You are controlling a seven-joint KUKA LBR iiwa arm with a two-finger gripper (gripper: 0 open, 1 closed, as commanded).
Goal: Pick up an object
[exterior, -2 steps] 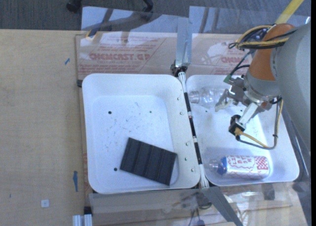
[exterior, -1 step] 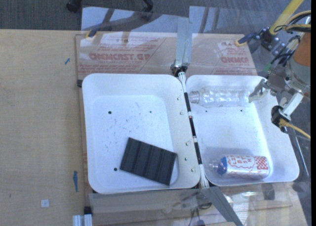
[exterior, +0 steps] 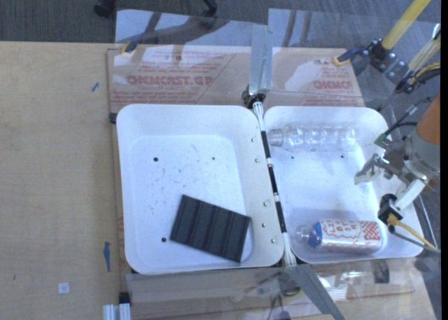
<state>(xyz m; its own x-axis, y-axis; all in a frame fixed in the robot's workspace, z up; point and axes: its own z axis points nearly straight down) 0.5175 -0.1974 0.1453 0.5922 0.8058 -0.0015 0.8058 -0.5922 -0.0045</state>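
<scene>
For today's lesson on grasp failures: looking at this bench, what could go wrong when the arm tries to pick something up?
1. The clear bottle is see-through and lies on its side against the right bin's far wall; it may be hard to detect and could roll away.
2. The labelled bottle lies by the near rim, so the gripper might strike the rim.
3. The dark ridged slab lies flat in the left bin, offering little to pinch.

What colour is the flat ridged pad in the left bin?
The pad is dark grey, nearly black, with raised ridges along it. Camera view shows it best.
</scene>
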